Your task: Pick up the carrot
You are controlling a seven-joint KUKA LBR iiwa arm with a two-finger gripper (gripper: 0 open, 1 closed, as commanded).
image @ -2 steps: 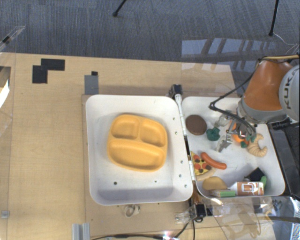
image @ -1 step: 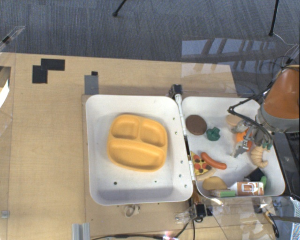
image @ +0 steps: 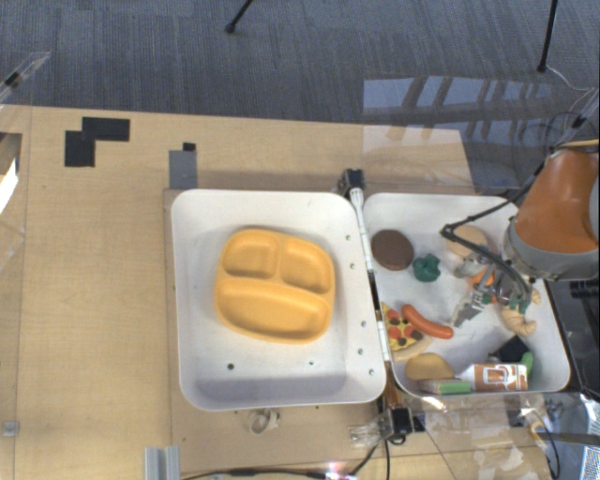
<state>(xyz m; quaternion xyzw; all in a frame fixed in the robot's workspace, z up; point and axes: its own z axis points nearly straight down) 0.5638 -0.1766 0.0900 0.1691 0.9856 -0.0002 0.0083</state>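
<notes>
Your pincer (image: 480,302) hangs low in the right bin (image: 553,375) with the carrot (image: 484,277) just above it – I cannot tell if it is wide or narrow – near a sausage (image: 427,323), and the yellow tray (image: 276,284) sits in the left bin (image: 192,309).

A pale wooden bench (image: 94,309) fills the lower frame, black tape marks (image: 94,139) at its upper left, with grey-blue carpet (image: 281,56) and thin black stand legs (image: 242,16) across the top.
</notes>
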